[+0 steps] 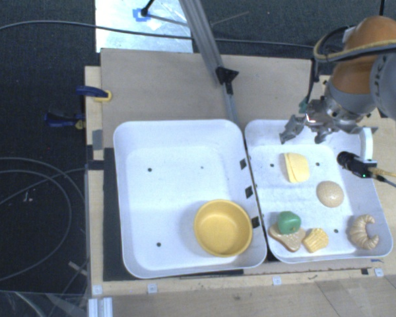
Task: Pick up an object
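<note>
**Gripper hovers spread over the far end of the right bin**

Nearest you, along the front edge of the right bin [376, 207], you see a row of small food pieces. A green piece [290, 221] sits on top of a tan, cookie-like piece [284, 238]. Just beside them lies a small yellow piece [315, 240]. A pale croissant [363, 232] rests in the front right corner, apart from the others.

In the left bin [165, 177], a yellow bowl [223, 227] stands upright near the front right corner, close to the wall where the two bins meet.

Moving back in the right bin, you find a round beige piece [330, 193] near the middle. Behind it and to its left lies a pale yellow wedge [296, 167], which looks like a block of cheese.

Further back, the gripper [307, 133] sits over the far end of the right bin, beyond the yellow wedge. Its two dark fingers [290, 131] stand spread apart, with nothing between them. None of the pieces touches it.

Behind the gripper, the grey arm with its orange band [376, 35] comes in from the right. Both bins rest on the tan worktop [165, 84], and a grey pole [201, 25] slants across its far side.
</note>
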`<control>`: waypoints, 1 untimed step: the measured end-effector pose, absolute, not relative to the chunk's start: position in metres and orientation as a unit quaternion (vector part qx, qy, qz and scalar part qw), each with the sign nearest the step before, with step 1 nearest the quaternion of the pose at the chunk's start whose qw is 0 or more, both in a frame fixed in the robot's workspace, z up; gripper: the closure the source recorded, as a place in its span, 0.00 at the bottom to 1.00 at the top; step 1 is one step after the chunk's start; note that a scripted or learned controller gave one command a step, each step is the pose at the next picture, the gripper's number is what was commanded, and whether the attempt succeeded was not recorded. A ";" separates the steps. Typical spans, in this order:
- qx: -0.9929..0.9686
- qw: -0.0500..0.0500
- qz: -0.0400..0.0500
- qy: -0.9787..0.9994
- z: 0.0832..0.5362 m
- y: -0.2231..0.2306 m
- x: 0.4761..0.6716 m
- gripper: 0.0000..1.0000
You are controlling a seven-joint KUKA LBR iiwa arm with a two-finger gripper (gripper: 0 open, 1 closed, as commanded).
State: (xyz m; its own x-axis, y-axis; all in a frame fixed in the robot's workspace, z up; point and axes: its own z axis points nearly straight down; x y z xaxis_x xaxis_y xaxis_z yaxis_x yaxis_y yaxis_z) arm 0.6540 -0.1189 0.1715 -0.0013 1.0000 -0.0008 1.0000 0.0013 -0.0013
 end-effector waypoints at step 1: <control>-0.706 0.001 0.001 -0.708 0.109 -0.115 0.654 0.00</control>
State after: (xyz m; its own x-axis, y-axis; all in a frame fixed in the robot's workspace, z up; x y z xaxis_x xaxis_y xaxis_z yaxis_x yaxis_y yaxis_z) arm 0.6537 -0.1151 0.1092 -0.0022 1.0000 0.0000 1.0000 0.0022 -0.0031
